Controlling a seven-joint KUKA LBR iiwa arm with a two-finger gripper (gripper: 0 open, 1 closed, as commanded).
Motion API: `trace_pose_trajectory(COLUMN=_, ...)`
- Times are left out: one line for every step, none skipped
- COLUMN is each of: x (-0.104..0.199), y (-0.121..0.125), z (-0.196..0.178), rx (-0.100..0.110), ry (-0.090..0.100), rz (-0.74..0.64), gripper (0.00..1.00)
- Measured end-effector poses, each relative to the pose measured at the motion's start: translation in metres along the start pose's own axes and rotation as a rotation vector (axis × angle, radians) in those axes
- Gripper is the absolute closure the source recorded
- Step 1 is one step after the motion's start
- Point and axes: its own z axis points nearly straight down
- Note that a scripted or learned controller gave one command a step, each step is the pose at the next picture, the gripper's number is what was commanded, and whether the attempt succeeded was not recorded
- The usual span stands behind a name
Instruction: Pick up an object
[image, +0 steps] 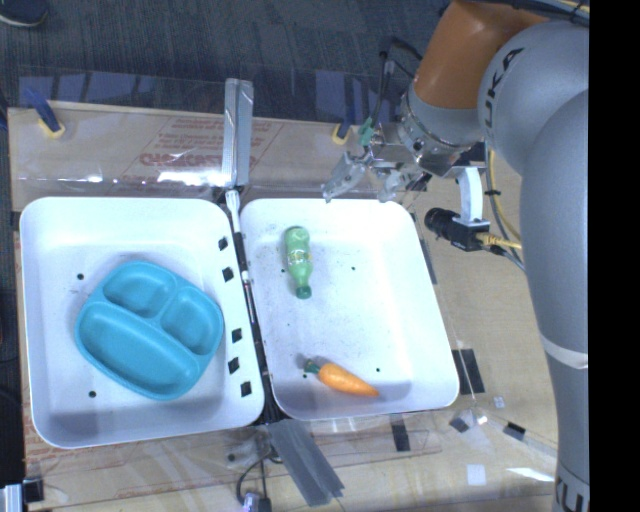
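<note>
The green bottle (297, 260) lay on its side in the right bin (425, 300), up from the orange carrot (343, 378), and it looked small, smooth and shiny with its neck pointing at the carrot. It was likely light and hard but slippery, so its fat middle seemed the best place to grab. The end effector (345, 180) hung past the bin's far edge holding nothing, and I could not tell how its fingers stood.

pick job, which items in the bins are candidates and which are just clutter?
Candidates to pick:
- green bottle, lying in the right bin
- carrot, near that bin's front edge
- blue tray, in the left bin
- gripper, above the right bin's back rim, nothing seen between its fingers

Just lying about:
- black tape marks on the bench
</note>
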Motion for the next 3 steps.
trace_pose_trajectory(x=0.013, y=-0.004, z=0.150, rx=0.001, ry=-0.001, rz=0.000, gripper=0.00)
trace_pose_trajectory(x=0.021, y=-0.030, z=0.191, rx=-0.001, ry=0.000, rz=0.004, gripper=0.00)
trace_pose_trajectory(x=0.022, y=-0.029, z=0.180, rx=0.000, ry=-0.001, rz=-0.001, gripper=1.00)
